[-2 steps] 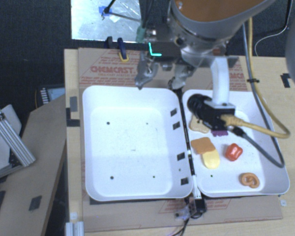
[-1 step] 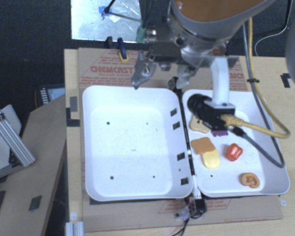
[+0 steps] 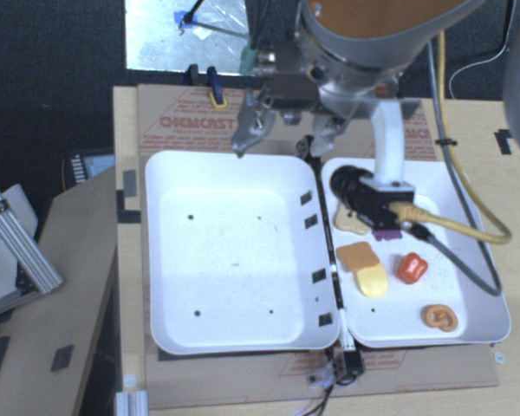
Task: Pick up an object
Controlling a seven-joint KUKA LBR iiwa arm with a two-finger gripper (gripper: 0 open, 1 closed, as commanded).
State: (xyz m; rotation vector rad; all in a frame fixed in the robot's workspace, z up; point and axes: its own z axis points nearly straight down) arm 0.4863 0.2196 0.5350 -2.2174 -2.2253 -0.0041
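Near the frame's top centre, above the left bin's (image 3: 169, 232) far rim, the hand (image 3: 286, 137) hangs with fingers spread apart, gripping nothing.

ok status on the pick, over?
Gripper up over the bins' far edge, nothing between fingers. Four food pieces in right bin. Black camera unit overhangs that bin.

A pale wooden table (image 3: 87, 258) stands against a dark wall (image 3: 52, 33), where a shiny silver panel (image 3: 186, 20) hangs (crinkled, like foil). Aluminium rails (image 3: 17, 241) lean at left.
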